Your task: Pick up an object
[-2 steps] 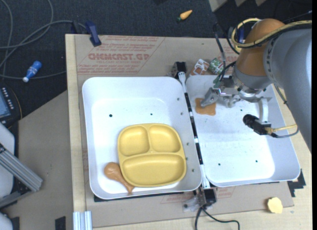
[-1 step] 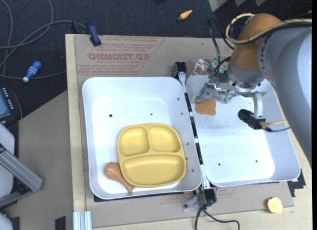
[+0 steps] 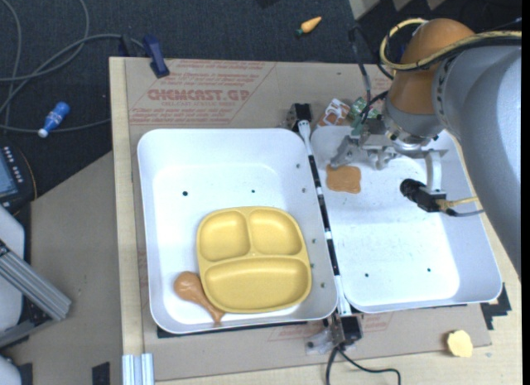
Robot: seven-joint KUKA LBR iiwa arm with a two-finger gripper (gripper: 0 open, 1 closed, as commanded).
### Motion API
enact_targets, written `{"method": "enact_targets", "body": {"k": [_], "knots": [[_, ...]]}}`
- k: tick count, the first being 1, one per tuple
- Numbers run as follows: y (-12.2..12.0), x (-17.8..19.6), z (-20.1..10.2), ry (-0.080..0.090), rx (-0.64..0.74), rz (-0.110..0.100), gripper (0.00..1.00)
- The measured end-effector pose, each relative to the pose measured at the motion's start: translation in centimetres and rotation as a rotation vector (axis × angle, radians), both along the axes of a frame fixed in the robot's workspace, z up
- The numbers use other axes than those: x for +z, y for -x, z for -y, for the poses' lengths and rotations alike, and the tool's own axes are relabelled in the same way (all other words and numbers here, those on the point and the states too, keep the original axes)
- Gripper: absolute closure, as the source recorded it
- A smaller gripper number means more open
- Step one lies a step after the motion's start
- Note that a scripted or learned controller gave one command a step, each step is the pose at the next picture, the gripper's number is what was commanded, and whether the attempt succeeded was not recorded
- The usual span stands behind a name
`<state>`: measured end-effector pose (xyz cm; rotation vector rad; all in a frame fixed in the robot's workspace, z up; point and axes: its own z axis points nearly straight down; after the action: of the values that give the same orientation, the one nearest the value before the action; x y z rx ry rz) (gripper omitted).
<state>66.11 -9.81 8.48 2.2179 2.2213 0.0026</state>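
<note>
My gripper (image 3: 361, 160) hangs over the far left corner of the right bin (image 3: 414, 267), below the orange wrist band. Its two grey fingers (image 3: 339, 158) stand apart, so it is open with nothing between them. A flat tan-orange piece (image 3: 344, 180) lies on the bin floor just below the left finger, close to the wall between the bins. In the left bin (image 3: 182, 168) a yellow divided plate (image 3: 252, 257) lies near the front. A tan drumstick-shaped toy (image 3: 195, 291) rests against the plate's lower left edge.
A black part with a cable (image 3: 419, 195) hangs off the arm over the right bin. A small yellow lump (image 3: 459, 343) lies on the bench at the front right. A torn wrapper (image 3: 335, 113) lies behind the right bin, and a blue clip (image 3: 155, 57) sits at the board's far left.
</note>
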Motion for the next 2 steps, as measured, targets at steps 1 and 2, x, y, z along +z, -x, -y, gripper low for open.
{"method": "enact_targets", "body": {"k": [1,2], "knots": [[1.73,-0.01,-0.22,-0.001,-0.002,-0.006,0.0],[1.49,-0.02,-0.13,0.0,-0.001,-0.002,0.0]]}}
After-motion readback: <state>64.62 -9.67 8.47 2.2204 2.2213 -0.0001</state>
